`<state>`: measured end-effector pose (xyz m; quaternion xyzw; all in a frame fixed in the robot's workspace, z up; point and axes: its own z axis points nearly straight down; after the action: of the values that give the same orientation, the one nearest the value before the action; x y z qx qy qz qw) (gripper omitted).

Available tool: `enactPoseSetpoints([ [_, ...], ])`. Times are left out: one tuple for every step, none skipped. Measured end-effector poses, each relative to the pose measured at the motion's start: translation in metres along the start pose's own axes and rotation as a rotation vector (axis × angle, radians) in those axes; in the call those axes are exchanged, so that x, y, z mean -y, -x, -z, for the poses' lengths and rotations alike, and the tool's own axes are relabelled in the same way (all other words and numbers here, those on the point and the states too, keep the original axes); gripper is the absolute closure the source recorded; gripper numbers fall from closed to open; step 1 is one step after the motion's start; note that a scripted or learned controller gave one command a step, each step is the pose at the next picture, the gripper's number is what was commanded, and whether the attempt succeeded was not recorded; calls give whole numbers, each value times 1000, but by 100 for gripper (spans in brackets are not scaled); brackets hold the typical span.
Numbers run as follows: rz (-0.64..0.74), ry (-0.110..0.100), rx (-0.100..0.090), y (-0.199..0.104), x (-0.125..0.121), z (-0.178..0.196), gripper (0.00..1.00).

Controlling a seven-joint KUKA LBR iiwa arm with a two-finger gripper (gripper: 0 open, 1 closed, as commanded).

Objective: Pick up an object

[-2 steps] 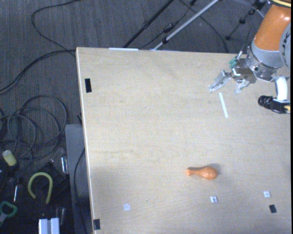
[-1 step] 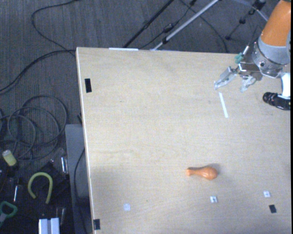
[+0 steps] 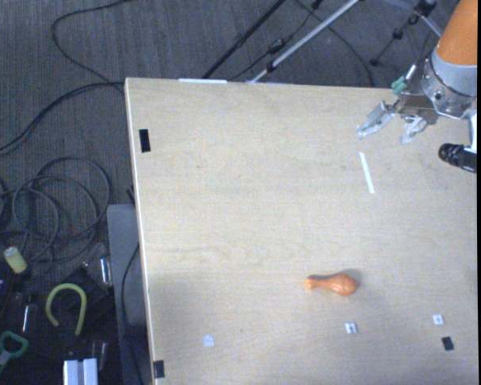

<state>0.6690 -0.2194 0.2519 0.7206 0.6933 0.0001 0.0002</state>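
While the gripper [image 3: 390, 126] hangs spread and bare near the desk's [image 3: 248, 207] far right corner, the orange toy [image 3: 333, 283] lies well apart. Risk: its rounded shape may roll from closing fingers.

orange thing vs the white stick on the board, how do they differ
The orange object is bulbous at one end and tapers to a thin neck; the white stick is thin and straight throughout. The orange object lies roughly level across the view, the white stick runs steeply up and down. The white stick lies nearer the gripper. Both rest flat on the wooden board.
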Motion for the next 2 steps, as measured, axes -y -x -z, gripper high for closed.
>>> enactPoseSetpoints([
  [70, -3, 2, -6, 1, -149, 0],
  [232, -2, 2, 2, 0, -167, 0],
])
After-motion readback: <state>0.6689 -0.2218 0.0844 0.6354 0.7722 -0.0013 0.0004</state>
